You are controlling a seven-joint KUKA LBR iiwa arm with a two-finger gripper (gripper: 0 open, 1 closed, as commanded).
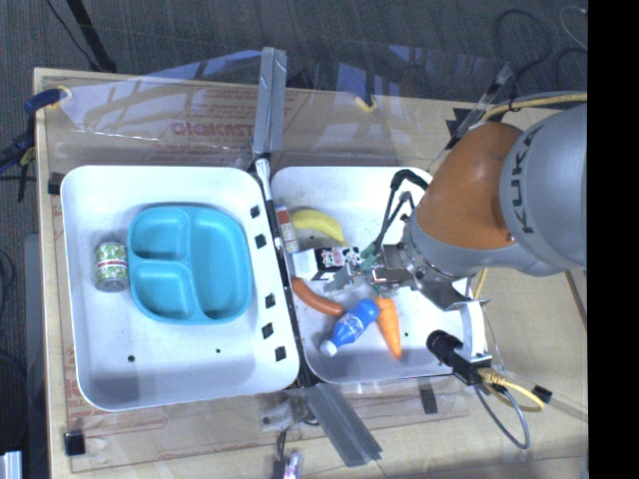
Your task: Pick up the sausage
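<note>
- The left bin [90,267] holds a small can [112,265] with a green label, lying on its side near the bin's left wall.
- Just right of the can sits a blue divided tray [190,264], taking up the middle of that bin.
- A row of black clips [268,302] runs down the seam where the two bins meet.
- In the right bin [329,367], a yellow banana [318,226] lies near the upper left corner.
- Below the banana, the sausage [317,297], reddish orange, lies slanted on the bin floor close to the left wall, apart from the gripper.
- A blue plastic bottle [350,325] with a white cap lies just below and right of the sausage.
- An orange carrot [388,327] lies beside the bottle, its tip pointing down.
- The gripper [359,265] hangs over the middle of the right bin, above the carrot and bottle; whether it is spread or pressed together cannot be told, as the tips blur into clutter.
- The arm [479,203] enters from the right, its orange band above the wrist.
</note>
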